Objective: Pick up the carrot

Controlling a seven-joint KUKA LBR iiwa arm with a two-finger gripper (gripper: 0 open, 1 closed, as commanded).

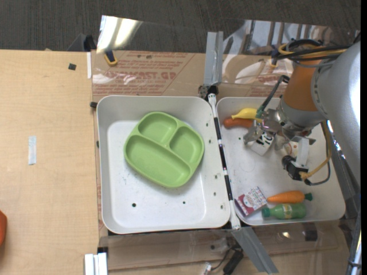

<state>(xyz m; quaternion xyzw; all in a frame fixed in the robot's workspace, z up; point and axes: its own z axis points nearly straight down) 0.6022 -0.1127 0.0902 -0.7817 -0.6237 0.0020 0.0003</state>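
Down in the right white bin (338, 211), near its front edge: orange toy carrot with a small green top (287, 197), lying on its side, green end toward the right. Just in front of it, touching or nearly so: green plastic bottle with a yellow label (285, 212), also lying flat. To the left of both, by the bin's front-left corner: small red-and-white printed packet (250, 201), tilted. Farther back in the same bin, against the rear-left: yellow banana-shaped toy (245, 114) resting partly over an orange elongated toy (234, 122). Between those and the carrot, well apart from the carrot: two-finger gripper (259, 140) at the end of the grey arm with an orange band (298, 93), low over the bin floor at the rear-middle. Jaw state hard to read under the clutter of metal parts and cables; cannot tell whether wide or narrow, nor whether anything sits between. Over in the left white bin (109, 153): light green plastic divided plate with three compartments (164, 148), set at a slant near the middle. Beyond the bins on the left: pale wooden bench top (46, 153).
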